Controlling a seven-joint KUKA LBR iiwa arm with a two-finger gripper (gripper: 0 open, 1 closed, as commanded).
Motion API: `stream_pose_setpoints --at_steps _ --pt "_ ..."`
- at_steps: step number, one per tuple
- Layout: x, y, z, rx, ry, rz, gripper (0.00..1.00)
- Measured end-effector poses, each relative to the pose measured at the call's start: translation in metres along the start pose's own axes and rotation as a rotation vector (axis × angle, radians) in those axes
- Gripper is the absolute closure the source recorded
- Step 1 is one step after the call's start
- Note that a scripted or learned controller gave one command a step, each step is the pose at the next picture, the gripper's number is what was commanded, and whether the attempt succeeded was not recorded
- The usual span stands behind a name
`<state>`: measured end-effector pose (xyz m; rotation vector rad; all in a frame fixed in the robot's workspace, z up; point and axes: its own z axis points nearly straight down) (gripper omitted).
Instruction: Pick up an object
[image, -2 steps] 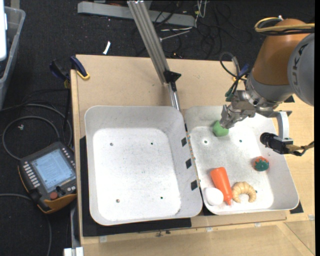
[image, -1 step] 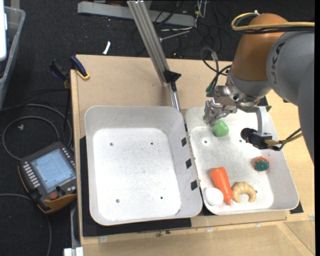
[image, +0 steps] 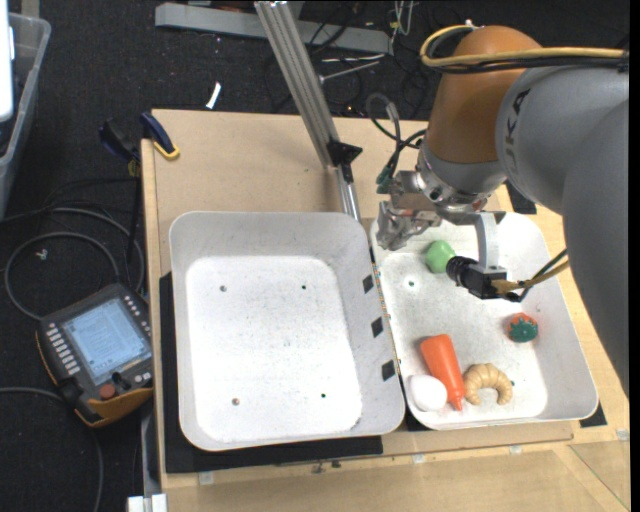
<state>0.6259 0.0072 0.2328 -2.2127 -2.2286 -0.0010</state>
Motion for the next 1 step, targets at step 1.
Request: stream_pose_setpoints --at_steps 1 --pt "0.0514 0.0041 0.0097 0.000 0.000 -0.001 1.00"
